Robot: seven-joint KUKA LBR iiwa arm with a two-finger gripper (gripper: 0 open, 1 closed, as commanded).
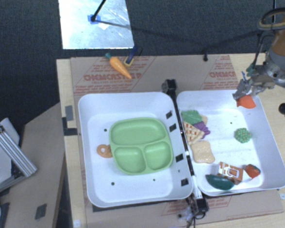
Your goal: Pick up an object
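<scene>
- The surface [71, 140] is a pale board carrying two shallow white bins side by side: one left bin [96, 187] and one right bin [272, 165].
- The left bin holds one green divided plate [140, 145] with three compartments, and one small tan ring [104, 151] lying just beside the plate's left edge.
- One arm reaches in from the right; its gripper [243, 93] hangs over the far right corner of the right bin.
- Whether the jaws are spread or pressed together I cannot tell; they are small and blurred here.
- One orange-red piece [248, 102] sits right under the jaws, touching or nearly so. I cannot tell whether it is pinched or simply lying on the bin floor beneath them.
- My judgement: that piece is the likely target, lying directly below the jaws and a shade towards the near side, so the coming move turns on a straight vertical relation, not a sideways reach. Its long axis is too small to read.
- Elsewhere in the right bin: one green broccoli-like lump [242, 135], one beige slab [202, 152], a cluster of green and purple food toys [194, 123], one dark green piece [219, 181] and one red-and-white carton [231, 171].
- One toy carrot [120, 67] lies outside the bins, on the far side.
</scene>
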